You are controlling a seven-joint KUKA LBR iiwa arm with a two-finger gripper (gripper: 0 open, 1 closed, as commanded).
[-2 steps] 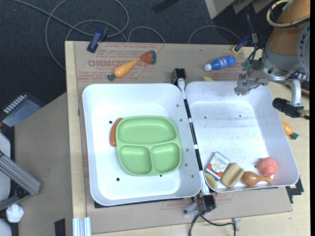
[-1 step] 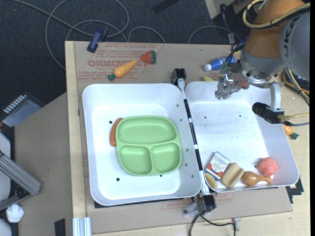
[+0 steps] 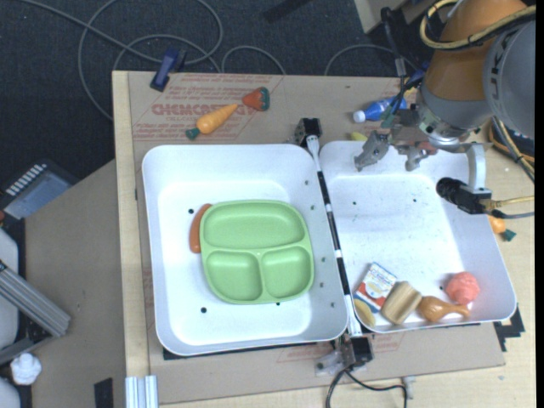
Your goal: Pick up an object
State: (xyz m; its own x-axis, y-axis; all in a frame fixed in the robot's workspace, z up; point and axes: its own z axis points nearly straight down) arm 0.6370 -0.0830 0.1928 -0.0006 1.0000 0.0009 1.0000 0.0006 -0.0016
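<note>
Two white bins [image 3: 170, 228], one green tray [image 3: 255, 249], one tool [image 3: 393, 153].

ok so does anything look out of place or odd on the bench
Yes. A toy carrot lies outside both bins on the cardboard behind the left bin. In that bin, the green divided tray sits askew on top of a red-orange item, hiding most of it. The right bin's objects bunch along its front edge.

My arm [image 3: 497, 49] is grey metal with a rounded orange band [image 3: 472, 32] above the wrist. Yellow and blue cables [image 3: 442, 15] loop past that band. My gripper [image 3: 393, 153] is dull grey metal, with a black block [image 3: 459, 195] mounted on a pale bracket beside it.
</note>
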